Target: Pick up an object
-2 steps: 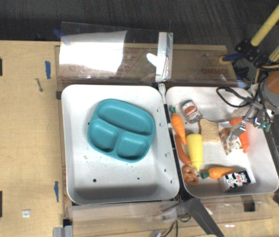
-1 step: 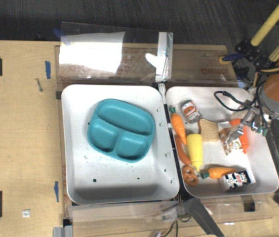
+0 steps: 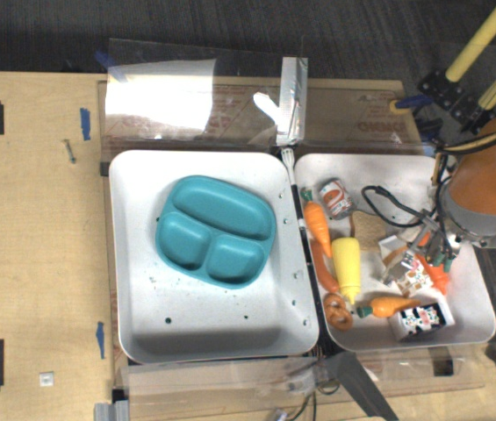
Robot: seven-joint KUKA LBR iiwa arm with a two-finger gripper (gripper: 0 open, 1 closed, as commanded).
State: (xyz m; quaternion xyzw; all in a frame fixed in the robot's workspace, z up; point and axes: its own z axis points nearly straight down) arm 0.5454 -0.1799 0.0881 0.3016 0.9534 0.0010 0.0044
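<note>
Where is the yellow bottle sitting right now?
The yellow bottle lies in the right bin, toward its left side, between the carrot along the bin's left wall and the gripper to its right.

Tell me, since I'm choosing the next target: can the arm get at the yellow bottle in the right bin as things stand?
Probably yes. The yellow bottle lies uncovered in the right bin, with carrots close on its left, and the arm hangs over that same bin.

Divided plate (image 3: 216, 229) in left bin (image 3: 133, 261)
</note>
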